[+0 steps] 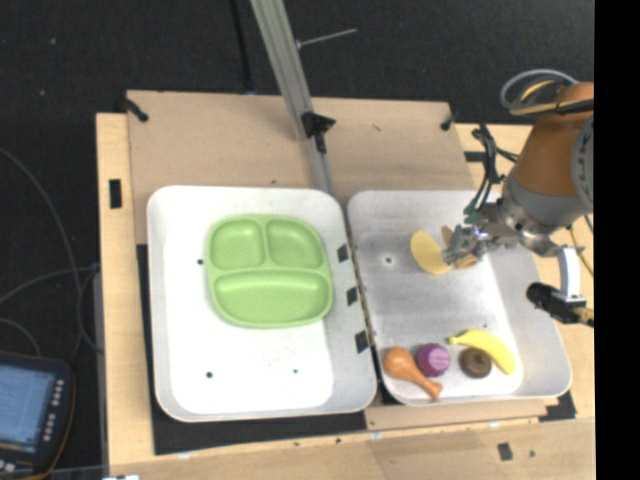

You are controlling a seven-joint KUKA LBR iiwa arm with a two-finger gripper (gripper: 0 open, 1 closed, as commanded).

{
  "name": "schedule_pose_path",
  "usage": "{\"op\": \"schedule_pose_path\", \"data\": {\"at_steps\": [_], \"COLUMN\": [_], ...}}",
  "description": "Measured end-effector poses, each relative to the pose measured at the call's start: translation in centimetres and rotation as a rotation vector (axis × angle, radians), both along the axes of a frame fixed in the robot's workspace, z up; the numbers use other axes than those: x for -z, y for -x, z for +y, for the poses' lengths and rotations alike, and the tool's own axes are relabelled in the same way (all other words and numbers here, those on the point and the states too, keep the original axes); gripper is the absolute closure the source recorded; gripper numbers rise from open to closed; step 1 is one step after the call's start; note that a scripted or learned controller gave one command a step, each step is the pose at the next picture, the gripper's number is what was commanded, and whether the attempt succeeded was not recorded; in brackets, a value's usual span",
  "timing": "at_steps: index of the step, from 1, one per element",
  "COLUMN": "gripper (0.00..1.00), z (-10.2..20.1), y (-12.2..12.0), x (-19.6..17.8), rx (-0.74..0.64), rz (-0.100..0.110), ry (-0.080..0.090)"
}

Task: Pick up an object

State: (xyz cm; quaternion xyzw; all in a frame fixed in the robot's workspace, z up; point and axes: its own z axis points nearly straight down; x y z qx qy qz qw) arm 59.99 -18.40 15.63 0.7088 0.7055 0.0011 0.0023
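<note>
Resting in the left bin, a glossy green plate has three compartments. The right bin holds smooth toys: chip, banana, gourd. The gripper touches the chip; grip state cannot be told.

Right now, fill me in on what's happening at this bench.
The grey arm's claw is down in the right bin, at the edge of a pale yellow piece. A banana, a purple object, a brown one and an orange one lie along the near edge. The left bin holds a green divided plate.
</note>
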Motion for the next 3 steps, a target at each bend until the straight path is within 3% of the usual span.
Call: {"op": "schedule_pose_path", "data": {"at_steps": [1, 3], "gripper": [1.00, 1.00], "z": [-0.2, 10.1], "y": [-0.1, 2.9], "x": [-5.2, -4.6], "rx": [-0.008, -0.011], "rz": [-0.002, 0.005], "ry": [0.001, -0.003]}}
